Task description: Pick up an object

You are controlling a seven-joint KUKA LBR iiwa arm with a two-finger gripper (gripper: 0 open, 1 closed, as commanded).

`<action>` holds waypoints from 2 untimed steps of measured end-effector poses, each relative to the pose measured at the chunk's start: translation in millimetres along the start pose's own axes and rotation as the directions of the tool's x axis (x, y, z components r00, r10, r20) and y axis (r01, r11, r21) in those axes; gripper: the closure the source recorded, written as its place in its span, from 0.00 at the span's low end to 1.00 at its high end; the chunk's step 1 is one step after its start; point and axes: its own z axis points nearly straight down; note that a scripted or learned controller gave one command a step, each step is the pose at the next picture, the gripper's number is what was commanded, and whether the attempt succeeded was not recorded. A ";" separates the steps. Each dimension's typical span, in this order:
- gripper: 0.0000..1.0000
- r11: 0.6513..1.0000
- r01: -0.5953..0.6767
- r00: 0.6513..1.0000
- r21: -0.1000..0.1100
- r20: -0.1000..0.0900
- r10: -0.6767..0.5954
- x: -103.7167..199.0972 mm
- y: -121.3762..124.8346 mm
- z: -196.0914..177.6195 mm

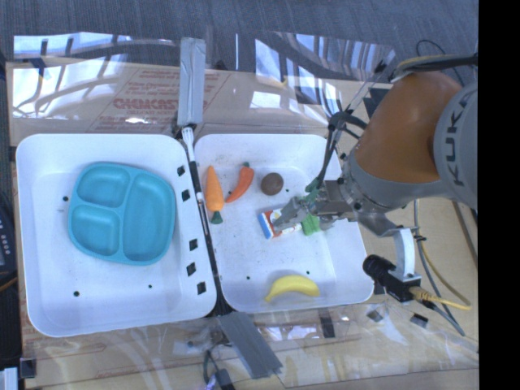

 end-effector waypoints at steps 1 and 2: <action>0.00 0.998 -0.065 0.998 -0.002 0.001 0.065 6.4 25.7 3.0; 0.00 1.000 -0.023 1.000 0.003 0.000 0.023 -18.2 59.6 76.9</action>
